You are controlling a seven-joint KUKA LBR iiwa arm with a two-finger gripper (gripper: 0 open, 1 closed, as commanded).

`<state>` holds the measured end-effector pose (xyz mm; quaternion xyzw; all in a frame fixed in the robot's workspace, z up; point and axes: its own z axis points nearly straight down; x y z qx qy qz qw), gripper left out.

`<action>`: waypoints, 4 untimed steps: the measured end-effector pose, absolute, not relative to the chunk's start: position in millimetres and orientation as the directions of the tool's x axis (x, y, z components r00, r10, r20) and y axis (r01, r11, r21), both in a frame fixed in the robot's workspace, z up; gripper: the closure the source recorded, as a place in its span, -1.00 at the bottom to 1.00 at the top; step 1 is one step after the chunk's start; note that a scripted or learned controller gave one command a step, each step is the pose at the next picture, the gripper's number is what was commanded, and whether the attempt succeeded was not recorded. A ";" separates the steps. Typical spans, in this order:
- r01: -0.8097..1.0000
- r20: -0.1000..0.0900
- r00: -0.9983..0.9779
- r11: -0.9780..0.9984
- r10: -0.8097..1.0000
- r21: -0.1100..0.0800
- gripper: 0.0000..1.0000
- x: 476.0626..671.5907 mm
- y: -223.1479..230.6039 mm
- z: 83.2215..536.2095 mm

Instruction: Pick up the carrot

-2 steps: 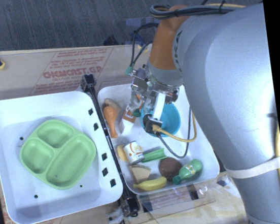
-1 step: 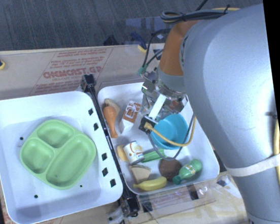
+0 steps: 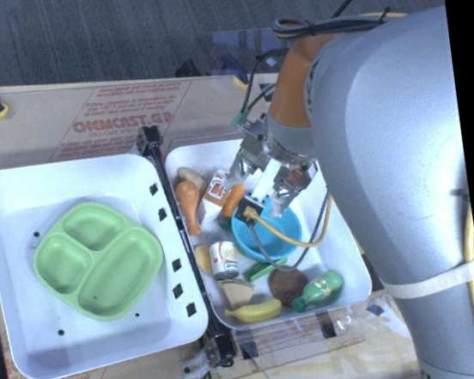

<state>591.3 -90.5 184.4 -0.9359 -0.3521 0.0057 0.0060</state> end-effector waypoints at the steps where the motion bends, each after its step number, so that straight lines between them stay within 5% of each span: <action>1: 0.561 0.015 0.828 -0.828 0.561 0.001 -1.00 603.1 -104.3 113.5; 2: 0.580 0.002 0.815 -0.814 0.580 -0.006 -1.00 623.8 -49.9 195.6; 3: 0.505 -0.011 0.863 -0.863 0.505 -0.012 -1.00 619.4 -38.4 190.9; 4: 0.282 -0.004 0.959 -0.959 0.282 -0.009 -1.00 645.8 -92.2 93.9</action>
